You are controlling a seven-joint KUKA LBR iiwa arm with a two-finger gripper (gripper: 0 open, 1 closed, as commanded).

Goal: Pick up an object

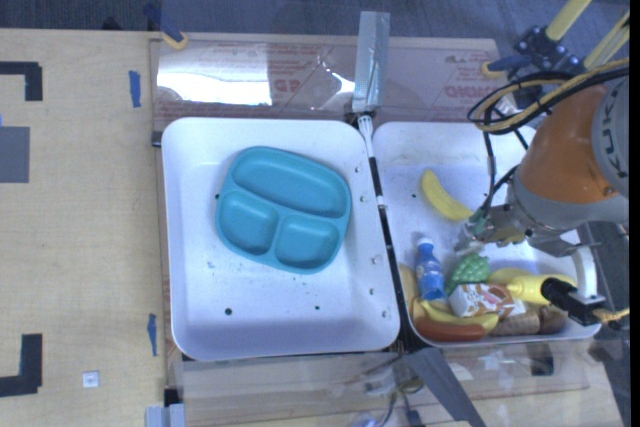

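Banana (443,196) lies in the right bin (400,150), just left of the arm (565,165).

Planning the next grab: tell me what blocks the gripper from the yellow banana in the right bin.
Nothing visible does. The gripper hangs just right of the banana, which lies alone on bare bin floor, apart from the toy pile nearer the camera.

Arm reaching in from the right, wrist bent low.
The grey arm (590,155), with its orange band above the wrist, angles down and leftward; the gripper (478,233) sits at its lower-left end, tips too small and blurred to read.
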